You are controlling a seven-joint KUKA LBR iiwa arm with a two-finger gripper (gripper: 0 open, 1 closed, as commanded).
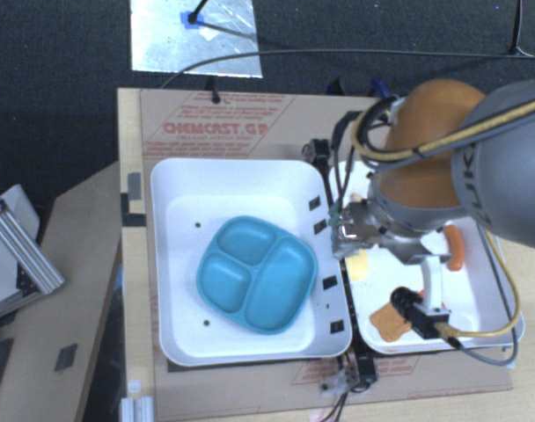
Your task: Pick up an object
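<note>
**Arm low over the right bin, claw state unclear**

I see the arm [461, 156] reaching in from the right, its orange band bulking over the far part of the right bin [501, 323]. The gripper [348, 229] sits down at the bin's left edge, beside the divide between the two bins; I cannot tell how the claw stands, since the wrist and cables cover it.

In the right bin I make out a pale yellow piece [358, 266] just near of the gripper, a brown cracker-like piece [390, 322] toward the near edge, and an orange sausage-shaped object [455, 246] on the right, partly under the arm.

The left bin [175, 236] holds a blue divided plate [257, 273], lying flat at its middle, well apart from the gripper.
</note>
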